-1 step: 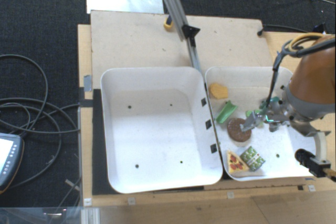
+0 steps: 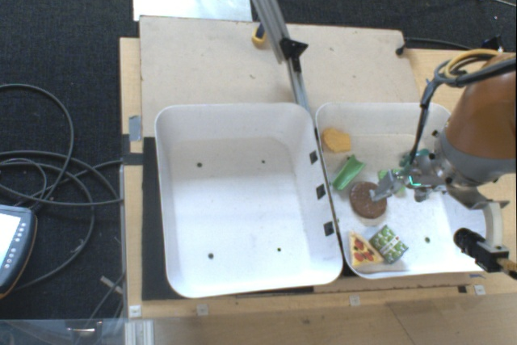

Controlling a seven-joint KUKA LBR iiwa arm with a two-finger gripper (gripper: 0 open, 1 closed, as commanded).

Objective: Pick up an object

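Note:
In the right bin (image 2: 380, 115) lie several small objects: a yellow-orange lump (image 2: 337, 140) near the top left, a green piece (image 2: 349, 172) below it, a brown round disc (image 2: 368, 200), a pizza-slice toy (image 2: 364, 250) and a green patterned packet (image 2: 389, 244) at the front. My gripper (image 2: 389, 185) hangs low over the bin, its tips just right of and above the brown disc. Nothing shows between the fingers.
The left bin (image 2: 174, 174) stands beside the right one, sharing a divider wall with black clips (image 2: 321, 191). A slanted metal pole (image 2: 271, 8) crosses the back of the bench. Cables lie on the floor at the left.

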